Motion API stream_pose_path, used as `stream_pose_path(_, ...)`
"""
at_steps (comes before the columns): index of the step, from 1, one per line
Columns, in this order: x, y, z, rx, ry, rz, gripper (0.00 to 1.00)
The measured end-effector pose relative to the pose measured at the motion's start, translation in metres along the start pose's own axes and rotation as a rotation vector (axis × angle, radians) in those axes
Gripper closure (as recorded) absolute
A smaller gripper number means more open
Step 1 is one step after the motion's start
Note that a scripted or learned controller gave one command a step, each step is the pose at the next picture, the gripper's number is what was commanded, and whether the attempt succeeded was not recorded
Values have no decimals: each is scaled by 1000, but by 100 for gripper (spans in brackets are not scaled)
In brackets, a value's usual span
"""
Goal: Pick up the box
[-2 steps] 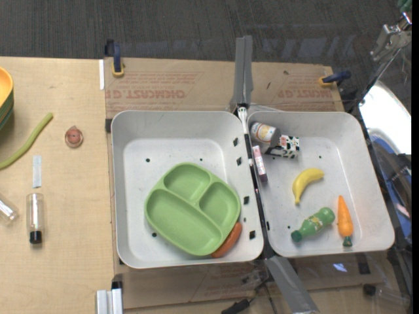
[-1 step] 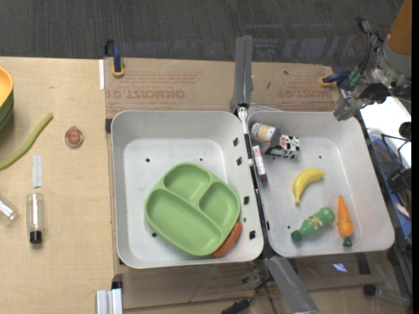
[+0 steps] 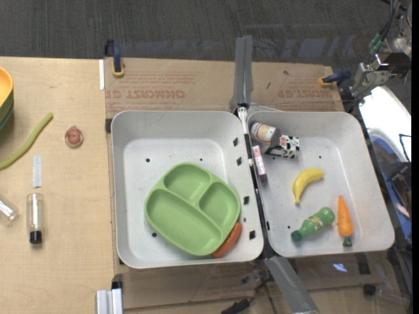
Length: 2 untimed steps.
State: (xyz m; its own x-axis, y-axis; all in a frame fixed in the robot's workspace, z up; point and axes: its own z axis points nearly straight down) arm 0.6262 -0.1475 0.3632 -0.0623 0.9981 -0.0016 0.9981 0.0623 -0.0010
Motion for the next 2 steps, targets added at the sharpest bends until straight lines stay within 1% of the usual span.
stream_pose_path(1, 22, -18, -78, 0, 0, 95, 100)
stream_pose_path(2, 27, -26, 109, 3, 0, 280, 100)
